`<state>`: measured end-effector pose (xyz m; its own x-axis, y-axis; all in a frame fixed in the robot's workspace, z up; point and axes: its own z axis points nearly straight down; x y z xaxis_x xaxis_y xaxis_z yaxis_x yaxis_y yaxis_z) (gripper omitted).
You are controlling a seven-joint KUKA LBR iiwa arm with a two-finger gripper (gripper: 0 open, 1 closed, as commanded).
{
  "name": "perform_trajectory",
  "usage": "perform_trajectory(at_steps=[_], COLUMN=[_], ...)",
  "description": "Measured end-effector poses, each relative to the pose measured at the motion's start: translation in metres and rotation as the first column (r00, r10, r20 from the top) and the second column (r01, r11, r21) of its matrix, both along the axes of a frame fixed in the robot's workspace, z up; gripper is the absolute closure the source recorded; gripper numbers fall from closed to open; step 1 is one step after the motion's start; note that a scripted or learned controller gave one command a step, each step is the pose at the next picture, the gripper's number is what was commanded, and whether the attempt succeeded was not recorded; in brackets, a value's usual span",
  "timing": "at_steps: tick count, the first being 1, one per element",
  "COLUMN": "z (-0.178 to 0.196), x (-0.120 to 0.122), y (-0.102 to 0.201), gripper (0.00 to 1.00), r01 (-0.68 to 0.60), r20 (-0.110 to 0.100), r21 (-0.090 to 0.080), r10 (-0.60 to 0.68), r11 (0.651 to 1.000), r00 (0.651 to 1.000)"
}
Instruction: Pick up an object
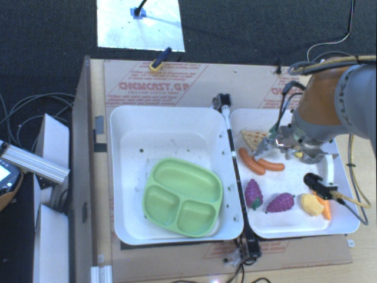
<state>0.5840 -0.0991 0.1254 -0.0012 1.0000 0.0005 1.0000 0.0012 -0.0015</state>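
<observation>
The right bin (297,231) holds several toy foods. A tan pizza wedge (254,138) lies at its back left, with two orange sausages (259,161) just in front of it. Two purple grape bunches (253,192) (280,202) lie nearer the front. A yellow piece (310,203) and an orange carrot (327,210) sit at the front right. My gripper (268,148) hangs low over the bin, right above the sausages and beside the pizza wedge. Nothing is visibly held in it.
The left bin (121,158) holds a green divided plate (182,196) toward its front. A ridge (231,152) separates the two bins. The arm's grey body (330,108) covers the right bin's back right part.
</observation>
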Motion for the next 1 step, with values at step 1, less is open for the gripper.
perform_trajectory(at_steps=[1], z=[-0.0414], x=[-0.0375], y=[0.0086], gripper=[0.00], r01=[0.000], r20=[0.002], r21=[-0.001], r10=[0.000], r11=[1.000], r00=[1.000])
